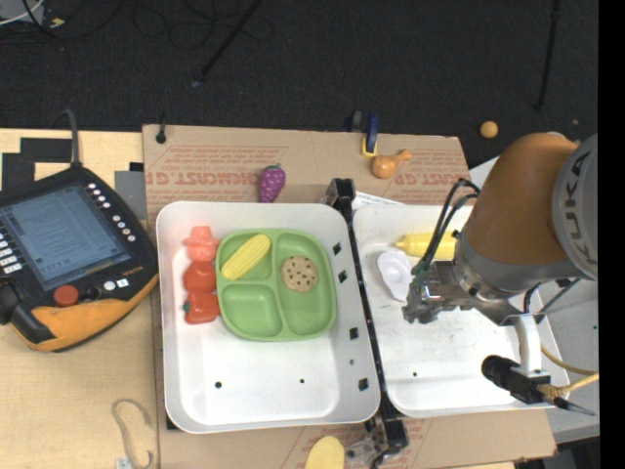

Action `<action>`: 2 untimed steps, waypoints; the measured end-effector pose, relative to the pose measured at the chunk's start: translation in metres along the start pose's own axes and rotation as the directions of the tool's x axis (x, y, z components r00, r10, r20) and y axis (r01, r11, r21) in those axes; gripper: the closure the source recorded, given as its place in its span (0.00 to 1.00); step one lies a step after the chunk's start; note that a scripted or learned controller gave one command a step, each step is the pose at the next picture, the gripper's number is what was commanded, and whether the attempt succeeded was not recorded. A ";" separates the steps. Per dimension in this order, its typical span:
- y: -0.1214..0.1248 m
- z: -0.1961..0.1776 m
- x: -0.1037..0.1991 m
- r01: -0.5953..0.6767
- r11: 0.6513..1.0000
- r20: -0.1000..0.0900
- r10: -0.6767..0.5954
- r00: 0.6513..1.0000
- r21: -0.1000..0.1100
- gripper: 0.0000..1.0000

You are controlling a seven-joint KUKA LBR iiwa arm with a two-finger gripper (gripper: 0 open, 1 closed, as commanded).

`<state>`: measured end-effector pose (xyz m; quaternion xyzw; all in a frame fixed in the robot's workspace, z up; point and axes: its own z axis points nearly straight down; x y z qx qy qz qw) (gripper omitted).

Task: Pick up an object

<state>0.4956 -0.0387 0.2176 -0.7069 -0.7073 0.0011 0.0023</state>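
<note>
The arm [527, 213] reaches in from the right, its orange band uppermost and the grey wrist below it, pointing steeply down. The gripper [422, 306] hangs low at the wrist's left end; the slanted view leaves its state unclear.

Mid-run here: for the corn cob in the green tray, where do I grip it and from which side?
Grip the corn cob across its middle, coming straight down. It lies flat and slanted in the green tray's upper-left compartment, so probably close the gripper across its narrow width, clear of the dividers.
</note>
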 end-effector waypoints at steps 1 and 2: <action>-0.008 -0.019 0.000 -0.001 1.000 0.001 0.001 1.000 -0.004 1.00; -0.009 0.000 0.002 -0.001 1.000 0.001 0.001 1.000 0.001 1.00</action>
